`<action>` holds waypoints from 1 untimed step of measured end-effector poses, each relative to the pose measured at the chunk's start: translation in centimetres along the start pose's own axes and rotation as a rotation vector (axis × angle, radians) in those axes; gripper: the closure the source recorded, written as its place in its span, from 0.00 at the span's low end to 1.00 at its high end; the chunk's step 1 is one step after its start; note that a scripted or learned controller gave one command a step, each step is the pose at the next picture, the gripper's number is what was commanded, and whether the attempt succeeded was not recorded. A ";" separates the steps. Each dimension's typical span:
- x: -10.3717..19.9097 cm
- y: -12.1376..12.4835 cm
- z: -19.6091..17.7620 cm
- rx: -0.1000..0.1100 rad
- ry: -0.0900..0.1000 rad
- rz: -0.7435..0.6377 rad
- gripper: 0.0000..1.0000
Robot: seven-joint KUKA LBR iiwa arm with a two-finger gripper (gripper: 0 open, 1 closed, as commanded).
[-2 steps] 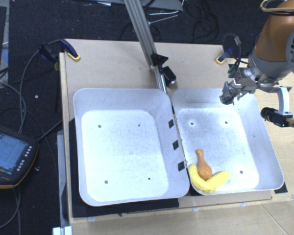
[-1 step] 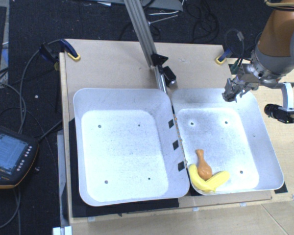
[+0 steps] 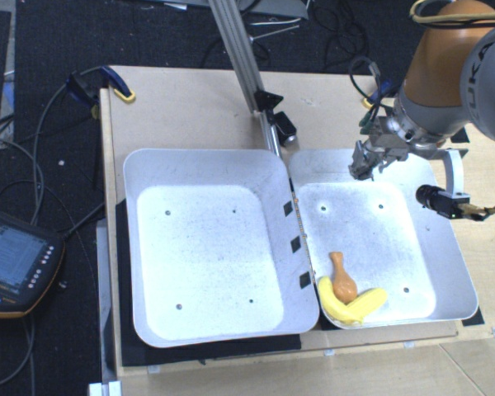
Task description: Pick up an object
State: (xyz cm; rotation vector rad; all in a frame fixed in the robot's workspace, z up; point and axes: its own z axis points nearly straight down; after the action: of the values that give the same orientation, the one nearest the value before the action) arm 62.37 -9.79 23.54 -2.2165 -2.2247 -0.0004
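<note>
Half the banana (image 3: 352,305) hides under drumstick (image 3: 342,281)

Speckled matt white plastic bins (image 3: 206,167), pale wooden bench (image 3: 190,106), glossy yellow banana (image 3: 352,305), smooth orange band (image 3: 450,52).

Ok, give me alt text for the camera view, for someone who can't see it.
A grey and orange robot arm's gripper hovers over the far edge of the right white bin, away from a yellow banana and an orange drumstick-shaped toy lying together at that bin's near left corner. The left white bin sits alongside on the wooden bench.
</note>
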 end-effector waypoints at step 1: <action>4.9 -0.2 0.7 0.000 0.000 0.000 1.00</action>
State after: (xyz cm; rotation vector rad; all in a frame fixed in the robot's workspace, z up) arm 62.14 -4.85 22.88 -2.2165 -2.2248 -0.0007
